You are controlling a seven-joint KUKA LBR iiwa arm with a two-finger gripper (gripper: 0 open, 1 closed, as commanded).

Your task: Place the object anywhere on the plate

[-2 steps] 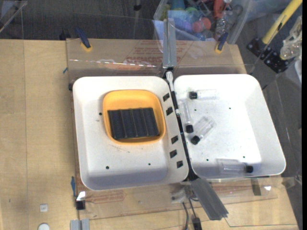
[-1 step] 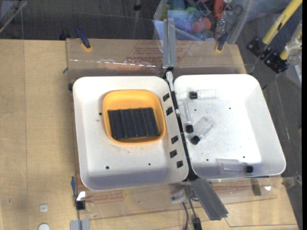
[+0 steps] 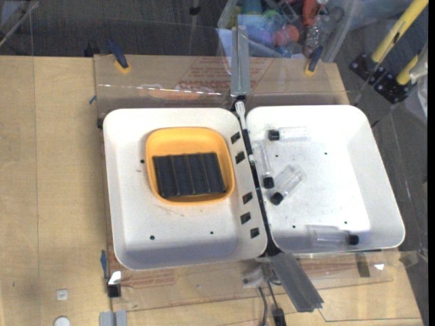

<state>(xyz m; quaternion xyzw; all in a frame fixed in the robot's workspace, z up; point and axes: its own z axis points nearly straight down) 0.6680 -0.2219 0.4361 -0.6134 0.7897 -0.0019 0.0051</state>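
Note:
An orange-yellow plate (image 3: pixel 158 143) lies in the left white bin (image 3: pixel 129 229), a little towards its back. A black ribbed rectangular object (image 3: pixel 189 174) lies flat on the plate and covers most of its floor. In the right white bin (image 3: pixel 367 182) lie several clear tubes with black caps: one near the back (image 3: pixel 287 135), two close to the divider (image 3: pixel 262 167) (image 3: pixel 285 183), and one at the front edge (image 3: pixel 332 236).
A ridge with black clips (image 3: pixel 246 197) separates the two bins. A clear box of coloured toys (image 3: pixel 285 12) stands behind the bench. A yellow and black fixture (image 3: pixel 394 46) sits at the back right, off the bench.

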